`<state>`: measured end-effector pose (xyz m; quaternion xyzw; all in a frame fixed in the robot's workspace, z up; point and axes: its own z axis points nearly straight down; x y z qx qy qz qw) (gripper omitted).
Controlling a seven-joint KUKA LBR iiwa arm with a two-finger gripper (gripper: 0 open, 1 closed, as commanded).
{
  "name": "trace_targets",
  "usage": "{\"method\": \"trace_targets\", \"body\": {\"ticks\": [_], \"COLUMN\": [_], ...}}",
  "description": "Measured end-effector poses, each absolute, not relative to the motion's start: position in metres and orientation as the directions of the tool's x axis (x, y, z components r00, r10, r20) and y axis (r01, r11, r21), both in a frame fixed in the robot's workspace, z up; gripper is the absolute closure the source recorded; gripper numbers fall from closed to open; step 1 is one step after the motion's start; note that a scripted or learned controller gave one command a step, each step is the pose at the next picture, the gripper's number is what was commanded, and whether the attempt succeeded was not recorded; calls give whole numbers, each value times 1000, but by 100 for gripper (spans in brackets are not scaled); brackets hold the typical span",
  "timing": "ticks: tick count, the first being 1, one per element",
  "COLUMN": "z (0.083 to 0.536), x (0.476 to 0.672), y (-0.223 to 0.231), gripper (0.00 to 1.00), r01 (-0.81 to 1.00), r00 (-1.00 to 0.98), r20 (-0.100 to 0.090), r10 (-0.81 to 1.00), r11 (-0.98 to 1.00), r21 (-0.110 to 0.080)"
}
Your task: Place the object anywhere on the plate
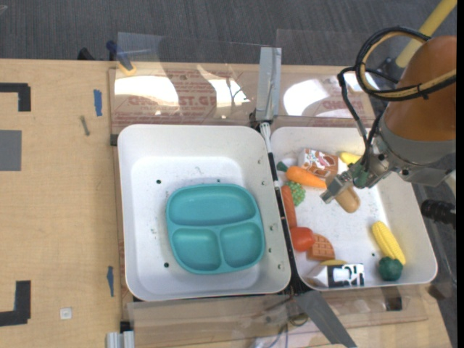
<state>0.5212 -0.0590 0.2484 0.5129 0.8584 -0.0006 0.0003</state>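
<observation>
A teal divided plate (214, 227) lies in the left white bin (138, 158) with nothing on it. My gripper (346, 185) hangs low over the middle of the right bin (413, 209), right above a tan, rounded toy food piece (351, 201) that rests on or just above the bin floor. The gripper's body hides the top of that piece, so I cannot tell if they touch. An orange carrot (305, 177) lies just left of the gripper.
The right bin also holds a red-and-white packet (320, 162), a yellow piece (350, 157), a green piece (295, 193), a red tomato (301, 236), a waffle (322, 249), corn (388, 241) and a black can (345, 275). A divider wall (275, 194) separates the bins.
</observation>
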Motion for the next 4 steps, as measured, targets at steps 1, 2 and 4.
{"method": "trace_targets", "body": {"ticks": [1, 2, 4], "z": [237, 294, 337], "x": [526, 547, 485], "y": [10, 66, 106], "gripper": [100, 100, 100], "r01": [807, 528, -117], "r00": [-591, -849, -993], "r20": [3, -7, -10], "r10": [807, 528, -117], "r11": [591, 849, 993], "r21": [-2, 5, 1]}}
